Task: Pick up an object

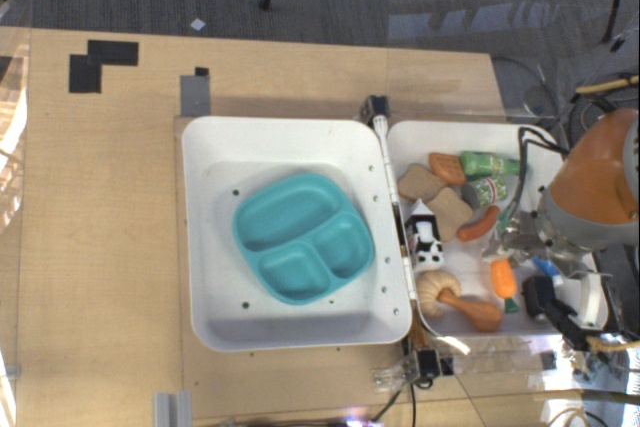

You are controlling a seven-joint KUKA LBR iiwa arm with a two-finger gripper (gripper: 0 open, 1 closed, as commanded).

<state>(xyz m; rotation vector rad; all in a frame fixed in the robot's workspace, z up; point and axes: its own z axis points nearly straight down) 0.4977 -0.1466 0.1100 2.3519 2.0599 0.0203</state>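
Bins, two, white and shallow, side by side on your wooden bench (90, 245). Left bin (200, 215): you have one teal divided plate (302, 237) with three compartments, lying near the middle. Right bin (405, 140): you have a cluster of toy food. Listed from the far end: green bottle (490, 163), orange piece (446, 167) touching it, two tan bread slices (420, 183), red sausage (478, 224), black-and-white cow figure (426, 243), small carrot (503, 280), and a tan mushroom-like piece (434, 289) beside a brown drumstick (470, 309) at the near wall. Arm, grey with orange band, enters from your right; gripper (520, 237) hangs over the right bin's right side, just beside the sausage and above the carrot. Jaw state: you cannot tell from this view. Nothing shows between the fingers.
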